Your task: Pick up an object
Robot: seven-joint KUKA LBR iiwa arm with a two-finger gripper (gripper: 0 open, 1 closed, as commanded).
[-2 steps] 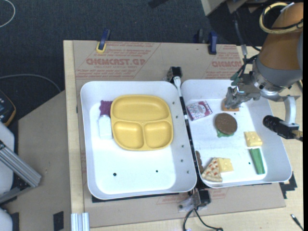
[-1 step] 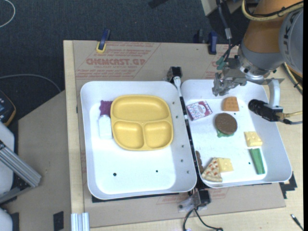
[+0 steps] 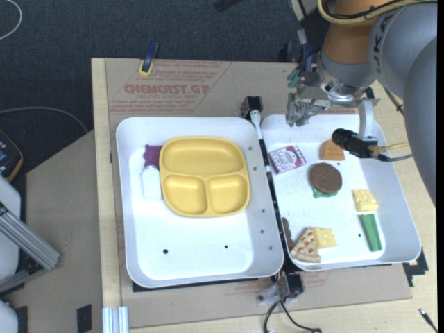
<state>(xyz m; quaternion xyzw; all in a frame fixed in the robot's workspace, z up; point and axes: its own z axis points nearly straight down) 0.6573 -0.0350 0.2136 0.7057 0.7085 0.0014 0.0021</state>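
The tool (image 3: 300,113) hangs off the grey arm (image 3: 409,47) over the far left corner of the right bin (image 3: 295,203), close above the bin's rim. Whether it is released or clenched I cannot tell from here; it is too small and cluttered at that spot.

Nearest to it lies a pink packet (image 3: 286,159), flat on the bin floor by the left wall. An orange wedge (image 3: 331,151) sits to the packet's right, near the far wall. Just in front of these is a brown disc (image 3: 325,178) with a bit of green showing under its near edge. Further right a yellow block (image 3: 365,200) rests near the right wall, and a green stick (image 3: 372,232) lies just in front of it, pointing front to back. In the near left corner a pizza slice (image 3: 304,248) touches a small yellow piece (image 3: 325,238).

The left bin (image 3: 194,252) holds a yellow divided tray (image 3: 205,175). A purple thing (image 3: 151,155) and a white bottle (image 3: 150,183) sit against the tray's left side. Both bins stand side by side on the counter (image 3: 173,89).
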